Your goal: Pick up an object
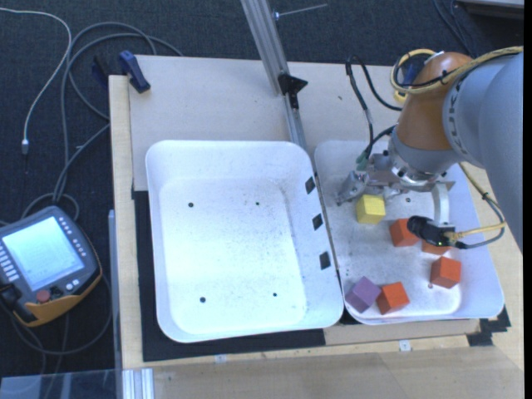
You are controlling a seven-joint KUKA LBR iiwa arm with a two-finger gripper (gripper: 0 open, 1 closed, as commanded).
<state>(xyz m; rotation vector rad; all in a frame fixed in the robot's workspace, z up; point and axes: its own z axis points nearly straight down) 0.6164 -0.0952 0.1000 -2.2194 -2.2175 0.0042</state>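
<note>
The right bin [474, 223] holds several small blocks. A yellow block [371, 209] lies near the bin's middle left. An orange block [402, 233] sits just right of it, two more [446, 271] [392, 298] lie toward the front, and a purple block [363, 293] rests at the front left. My gripper [362, 186] hangs from the grey and orange wrist [426, 127], low over the bin and right at the yellow block's upper edge. Whether it touches the block is hidden by the wrist's own parts.
The left bin [166, 169] stands beside the right one, its wall close to my gripper's left. A slanted metal pole [264, 25] rises behind the bins. A black cable part [422, 226] from the wrist hangs over the orange blocks. A pendant [41, 260] lies off the bench at left.
</note>
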